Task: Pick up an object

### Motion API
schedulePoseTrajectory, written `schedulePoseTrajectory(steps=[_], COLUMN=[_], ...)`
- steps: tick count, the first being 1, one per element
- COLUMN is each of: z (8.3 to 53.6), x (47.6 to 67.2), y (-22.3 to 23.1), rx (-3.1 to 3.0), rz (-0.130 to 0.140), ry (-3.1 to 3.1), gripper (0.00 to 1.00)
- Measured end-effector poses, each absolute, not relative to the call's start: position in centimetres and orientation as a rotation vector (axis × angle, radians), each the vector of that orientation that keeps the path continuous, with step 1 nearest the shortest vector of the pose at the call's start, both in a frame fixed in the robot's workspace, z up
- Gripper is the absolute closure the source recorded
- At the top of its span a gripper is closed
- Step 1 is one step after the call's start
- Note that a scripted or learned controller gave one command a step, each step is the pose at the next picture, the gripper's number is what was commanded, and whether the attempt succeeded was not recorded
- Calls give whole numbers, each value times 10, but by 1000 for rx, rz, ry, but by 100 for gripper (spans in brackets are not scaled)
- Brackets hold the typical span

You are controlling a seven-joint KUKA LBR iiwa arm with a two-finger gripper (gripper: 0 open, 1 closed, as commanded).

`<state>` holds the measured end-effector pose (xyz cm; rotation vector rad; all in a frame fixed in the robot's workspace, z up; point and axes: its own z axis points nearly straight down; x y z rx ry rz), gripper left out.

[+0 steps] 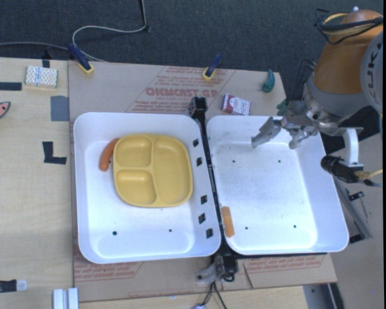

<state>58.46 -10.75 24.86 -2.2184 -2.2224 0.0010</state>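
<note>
1. A small orange object (227,221), carrot-like in shape, was seen lying in the right bin (321,237), tight against its left wall near the front-left corner.
2. A second orange piece (106,155) was pictured in the left bin (141,246), lying at the left edge of a yellow divided plate (153,170) and seemingly touching it; the plate sat toward the back of that bin.
3. The gripper (282,136) was caught above the back edge of the right bin, well apart from either orange piece, with its two fingers spread and nothing between them.
4. The arm (344,50), grey with its orange band, was shown reaching in over the bench's right side.
5. The step in hand was judged to be the approach: no object had been reached and nothing had been lifted.
6. The next move was judged to call for travel toward the front-left corner of the right bin, then a descent with the fingers turned so one could slip between the object and the bin wall; the wall's closeness was seen as the likeliest cause of a failed grasp.
7. Beyond the bins, a small red-and-white packet (235,103) and clamps were seen along the cardboard-covered bench's back edge.
</note>
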Motion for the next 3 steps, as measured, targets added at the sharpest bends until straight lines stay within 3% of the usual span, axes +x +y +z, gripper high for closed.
schedulePoseTrajectory(steps=[1, 2, 3], z=[103, 86, 96], x=[622, 595, 595], y=[-113, -98, -98], rx=[-2218, -2224, -2225], rz=[4, -1, -1], ry=[-2220, -2224, -2225], gripper=[0, 0, 100])
